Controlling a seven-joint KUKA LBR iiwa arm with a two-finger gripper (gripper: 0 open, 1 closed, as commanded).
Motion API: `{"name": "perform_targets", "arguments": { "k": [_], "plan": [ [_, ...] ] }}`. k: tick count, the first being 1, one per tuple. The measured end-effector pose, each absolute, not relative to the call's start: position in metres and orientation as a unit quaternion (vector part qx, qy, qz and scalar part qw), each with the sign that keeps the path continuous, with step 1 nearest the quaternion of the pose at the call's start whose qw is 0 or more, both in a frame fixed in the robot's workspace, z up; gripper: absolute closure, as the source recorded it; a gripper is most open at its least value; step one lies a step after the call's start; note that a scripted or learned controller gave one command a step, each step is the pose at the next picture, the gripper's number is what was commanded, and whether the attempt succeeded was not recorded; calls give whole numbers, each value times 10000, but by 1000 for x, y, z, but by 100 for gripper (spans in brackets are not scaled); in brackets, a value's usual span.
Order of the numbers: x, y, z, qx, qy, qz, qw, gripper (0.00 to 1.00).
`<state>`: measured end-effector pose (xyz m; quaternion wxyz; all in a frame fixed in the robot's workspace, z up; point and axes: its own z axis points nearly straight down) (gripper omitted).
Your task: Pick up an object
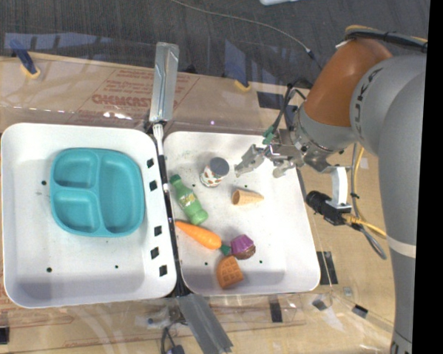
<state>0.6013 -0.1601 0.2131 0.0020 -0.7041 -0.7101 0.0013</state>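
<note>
White plastic forms two shallow bins side by side on the table. The left bin (24, 273) holds a teal plastic tray (98, 190) with three compartments, lying flat towards its upper half.

The right bin (295, 247) holds the small toys. Near its upper middle stands a small cream cup with a dark grey lid (214, 171), tipped slightly. Just right of it lies a tan ice-cream cone (247, 197), on its side with the point towards the right. By the left wall lies a green toy bottle with a pale label (187, 200), slanted. Below it is an orange toy carrot with a green top (200, 236), its green end next to a purple toy with a dark cap (242, 247). Near the front wall sits an orange waffle-patterned piece (230, 272).

The grey arm comes in from the right, and its end effector (265, 161) hangs above the bin's upper right part, fingers spread apart with nothing between them, close to the lidded cup and the cone.
</note>
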Motion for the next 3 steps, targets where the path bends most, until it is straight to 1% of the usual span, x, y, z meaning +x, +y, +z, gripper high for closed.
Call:
{"name": "perform_targets", "arguments": {
  "k": [1,2,3],
  "plan": [
    [590,-136,108,-6807,-7325,-36,-54,0],
    [511,-101,91,-6927,-7212,13,21,0],
    [481,-136,92,-6550,-7556,0,16,0]
  ]
}}
